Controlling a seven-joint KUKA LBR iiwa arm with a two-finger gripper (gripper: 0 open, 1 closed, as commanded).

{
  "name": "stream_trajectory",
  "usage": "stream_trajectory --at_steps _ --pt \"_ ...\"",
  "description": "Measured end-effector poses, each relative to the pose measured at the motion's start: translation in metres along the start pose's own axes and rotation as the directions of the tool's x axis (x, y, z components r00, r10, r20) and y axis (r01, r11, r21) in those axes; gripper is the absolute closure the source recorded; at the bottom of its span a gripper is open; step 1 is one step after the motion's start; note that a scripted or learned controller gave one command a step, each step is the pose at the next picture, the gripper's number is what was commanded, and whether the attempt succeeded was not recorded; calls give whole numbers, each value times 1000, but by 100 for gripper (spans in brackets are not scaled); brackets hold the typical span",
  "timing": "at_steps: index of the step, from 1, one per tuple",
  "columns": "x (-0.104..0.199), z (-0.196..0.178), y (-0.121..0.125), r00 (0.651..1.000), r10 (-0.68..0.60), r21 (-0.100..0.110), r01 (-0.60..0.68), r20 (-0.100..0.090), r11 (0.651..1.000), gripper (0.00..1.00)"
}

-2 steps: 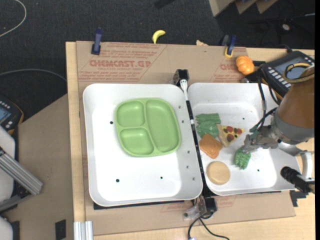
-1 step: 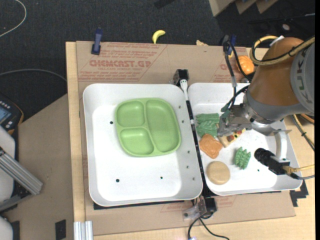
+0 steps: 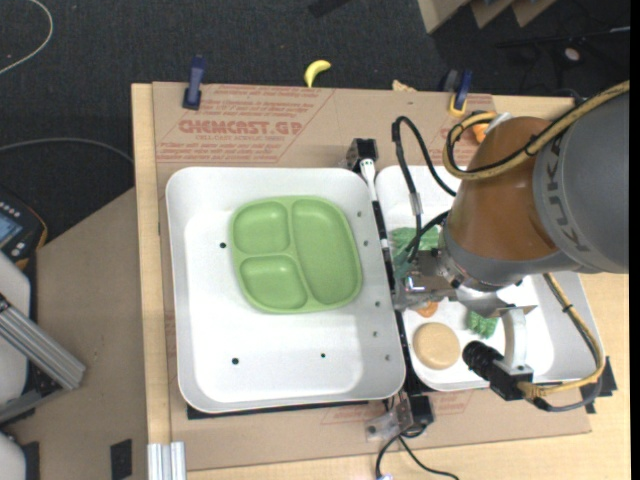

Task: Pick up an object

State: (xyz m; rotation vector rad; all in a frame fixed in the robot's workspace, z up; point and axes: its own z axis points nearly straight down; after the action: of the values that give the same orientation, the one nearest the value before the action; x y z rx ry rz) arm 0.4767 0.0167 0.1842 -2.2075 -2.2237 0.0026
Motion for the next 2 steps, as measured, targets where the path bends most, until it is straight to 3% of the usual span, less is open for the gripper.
stream_trajectory --at_steps 1,2 --pt "34 -115 3 1000 1 -19 -1 2 1000 100" --pt "47 -240 3 1000 3 -24 -3 1 1000 100"
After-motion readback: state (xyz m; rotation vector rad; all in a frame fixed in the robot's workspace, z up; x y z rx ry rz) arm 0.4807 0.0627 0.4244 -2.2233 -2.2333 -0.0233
